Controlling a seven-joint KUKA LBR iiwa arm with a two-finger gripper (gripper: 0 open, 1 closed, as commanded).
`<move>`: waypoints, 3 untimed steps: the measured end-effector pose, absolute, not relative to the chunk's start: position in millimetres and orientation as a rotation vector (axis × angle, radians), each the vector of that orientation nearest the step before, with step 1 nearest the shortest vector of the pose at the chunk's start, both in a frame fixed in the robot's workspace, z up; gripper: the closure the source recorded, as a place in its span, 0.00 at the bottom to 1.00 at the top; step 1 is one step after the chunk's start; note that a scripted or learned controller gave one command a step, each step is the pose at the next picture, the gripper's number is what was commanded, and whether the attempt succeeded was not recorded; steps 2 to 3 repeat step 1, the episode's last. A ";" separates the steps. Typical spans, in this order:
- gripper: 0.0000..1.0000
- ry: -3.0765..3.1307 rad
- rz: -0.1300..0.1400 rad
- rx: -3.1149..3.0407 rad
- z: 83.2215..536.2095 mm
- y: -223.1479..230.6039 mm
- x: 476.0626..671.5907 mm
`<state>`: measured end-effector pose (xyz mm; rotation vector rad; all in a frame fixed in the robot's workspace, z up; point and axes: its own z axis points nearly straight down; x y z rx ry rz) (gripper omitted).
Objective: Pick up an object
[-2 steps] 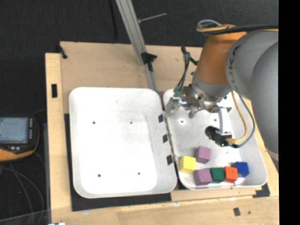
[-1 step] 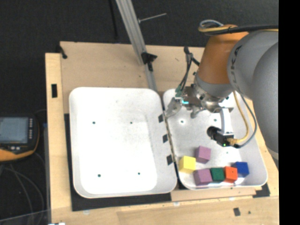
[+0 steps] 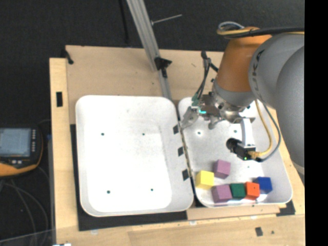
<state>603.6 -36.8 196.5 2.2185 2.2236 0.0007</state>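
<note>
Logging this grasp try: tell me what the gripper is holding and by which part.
No hold can be seen: the gripper is over the right bin's far end, apart from the blocks lying at its near end.

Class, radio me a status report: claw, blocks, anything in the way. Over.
Claw above right bin, far end, apart from the blocks. Six blocks grouped at near edge. Nothing lying between.

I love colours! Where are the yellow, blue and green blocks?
yellow block (image 3: 206, 178), camera view, centre of its top.
blue block (image 3: 264, 184), camera view, centre of its top.
green block (image 3: 238, 190), camera view, centre of its top.
</note>
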 end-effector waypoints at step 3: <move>0.00 2.224 0.001 2.219 196.5 -36.8 603.6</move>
